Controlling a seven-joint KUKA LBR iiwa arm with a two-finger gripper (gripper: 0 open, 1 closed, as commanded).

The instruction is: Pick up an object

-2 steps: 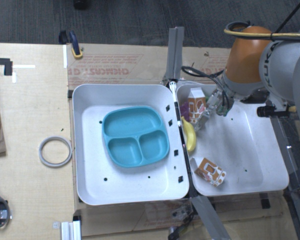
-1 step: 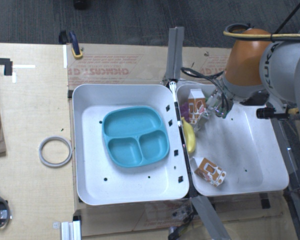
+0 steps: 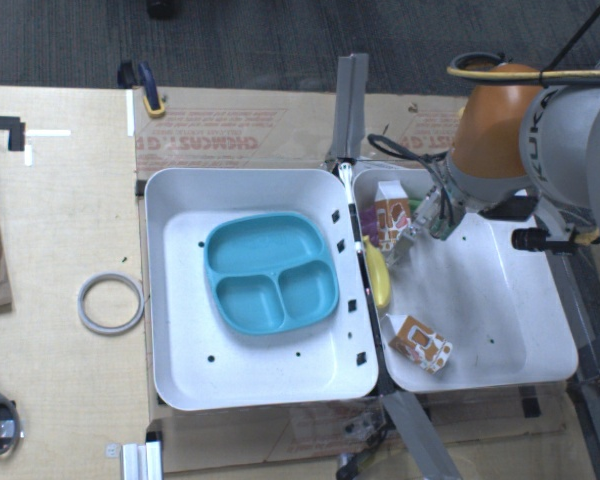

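The grey arm with the orange band reaches in from the right and its pincer (image 3: pixel 427 218) is low in the right-hand shallow white bin (image 3: pixel 510 338), at the far left corner, where a small printed carton with red and white panels (image 3: pixel 391 218) stands against the wall. That looks like the object it is going for; the tip is just beside the carton, possibly touching it, but nothing sits plainly between the fingers, and I cannot tell whether the pincer is apart or together because the wrist and cables crowd over it. A yellow banana-shaped piece (image 3: pixel 379 278) lies along the bin's left wall just nearer than the carton, and a crumpled orange-and-white packet (image 3: pixel 421 343) rests near the front, well apart from the pincer. The left-hand white bin (image 3: pixel 180 368) carries a turquoise plastic divided plate (image 3: pixel 271 273) lying flat in the middle, out of the arm's way. On the tabletop (image 3: pixel 50 218) to the left sits a pale ring (image 3: pixel 111 302). The carton's lower part is partly hidden behind the bin divider and hard to read.
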